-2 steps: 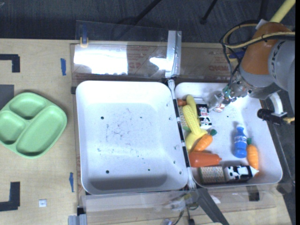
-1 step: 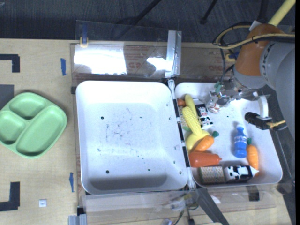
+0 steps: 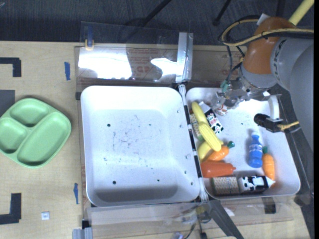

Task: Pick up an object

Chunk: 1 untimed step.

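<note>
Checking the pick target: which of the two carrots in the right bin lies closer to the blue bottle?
The small orange carrot by the right wall, almost touching the blue bottle; the other carrot lies against the yellow corn.

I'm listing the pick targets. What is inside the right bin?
The right bin holds corn, a black-and-white cow toy, two carrots, an orange bottle, a blue bottle and a brush. Whatever lies beneath that pile is covered.

- Bins (image 3: 132, 96): white, left one speckled with dark dots.
- Corn (image 3: 206, 126): yellow.
- Carrots (image 3: 219, 152): orange, green tops.
- Bottle (image 3: 255, 150): blue, white cap.
- Cow-print blocks (image 3: 215, 125): black-and-white patches.
- Divided plate (image 3: 33, 131): pale green.
- Arm (image 3: 279, 54): grey, orange band.
- Bench (image 3: 40, 59): light wood.
</note>
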{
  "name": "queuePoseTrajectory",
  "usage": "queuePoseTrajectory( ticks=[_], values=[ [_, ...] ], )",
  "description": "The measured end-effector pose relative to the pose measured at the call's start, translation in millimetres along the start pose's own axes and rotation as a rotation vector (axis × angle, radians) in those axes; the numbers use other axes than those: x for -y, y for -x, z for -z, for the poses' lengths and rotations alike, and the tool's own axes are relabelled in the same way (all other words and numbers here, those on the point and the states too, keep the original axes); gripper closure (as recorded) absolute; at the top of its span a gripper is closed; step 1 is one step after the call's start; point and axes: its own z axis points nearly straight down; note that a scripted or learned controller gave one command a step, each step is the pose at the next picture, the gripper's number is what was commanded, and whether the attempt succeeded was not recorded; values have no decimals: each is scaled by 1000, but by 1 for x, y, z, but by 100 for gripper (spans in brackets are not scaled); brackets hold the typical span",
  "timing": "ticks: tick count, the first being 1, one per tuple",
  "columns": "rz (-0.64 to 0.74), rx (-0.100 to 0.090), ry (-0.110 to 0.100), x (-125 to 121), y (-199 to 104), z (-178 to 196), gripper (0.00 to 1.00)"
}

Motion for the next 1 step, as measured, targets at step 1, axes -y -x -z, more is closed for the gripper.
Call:
queuePoseTrajectory(
  ticks=[1],
  values=[
    [-61,-2,-2,10,-58,74,100]
  ],
)
